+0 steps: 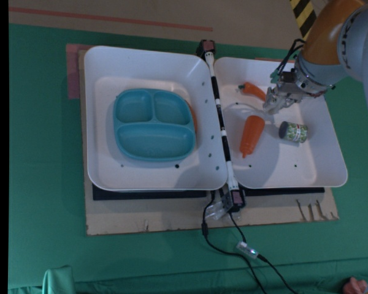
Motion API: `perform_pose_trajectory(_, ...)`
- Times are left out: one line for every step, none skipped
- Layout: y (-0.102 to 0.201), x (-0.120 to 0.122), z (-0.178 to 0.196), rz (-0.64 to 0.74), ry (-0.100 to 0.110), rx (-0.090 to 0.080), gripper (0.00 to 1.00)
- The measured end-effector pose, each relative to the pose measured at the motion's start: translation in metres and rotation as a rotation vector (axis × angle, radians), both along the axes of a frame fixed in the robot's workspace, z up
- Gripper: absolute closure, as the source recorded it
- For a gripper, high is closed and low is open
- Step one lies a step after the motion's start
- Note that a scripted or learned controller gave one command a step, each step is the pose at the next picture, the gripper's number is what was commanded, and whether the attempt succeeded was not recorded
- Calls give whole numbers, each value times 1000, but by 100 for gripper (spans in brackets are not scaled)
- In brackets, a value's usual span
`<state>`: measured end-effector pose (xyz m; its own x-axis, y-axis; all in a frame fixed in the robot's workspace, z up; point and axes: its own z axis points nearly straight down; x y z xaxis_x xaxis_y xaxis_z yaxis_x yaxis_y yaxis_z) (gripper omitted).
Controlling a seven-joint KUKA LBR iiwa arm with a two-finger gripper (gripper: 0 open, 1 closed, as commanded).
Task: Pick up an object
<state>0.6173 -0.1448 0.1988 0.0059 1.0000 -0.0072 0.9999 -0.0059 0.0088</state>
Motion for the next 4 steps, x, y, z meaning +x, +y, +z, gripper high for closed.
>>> perform_pose_trajectory(-43,28,26,3,7,4,100)
perform_pose_trajectory(-43,81,65,4,7,4,100)
perform_pose_trajectory(-43,77,135,3,7,4,100)
perform_pose_trajectory(-43,84,160,3,7,3,100)
